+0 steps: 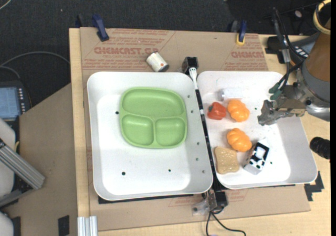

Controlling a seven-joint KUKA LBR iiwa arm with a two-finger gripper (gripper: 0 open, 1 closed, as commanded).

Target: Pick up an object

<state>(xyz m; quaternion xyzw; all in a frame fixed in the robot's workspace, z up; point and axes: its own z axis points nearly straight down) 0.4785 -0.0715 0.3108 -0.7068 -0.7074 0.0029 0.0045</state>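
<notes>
Cardboard-topped counter (pixel 131 46) carries both bins; my gripper (pixel 266 116) hovers near the right bin's (pixel 294 172) far edge, grasping nothing I see, its opening unclear. Nearest orange fruit (pixel 238 110) lies just leftward.

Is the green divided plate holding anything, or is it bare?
Bare. The green plate lies flat in the left bin, all three compartments showing only green; the food items sit in the right bin.
</notes>
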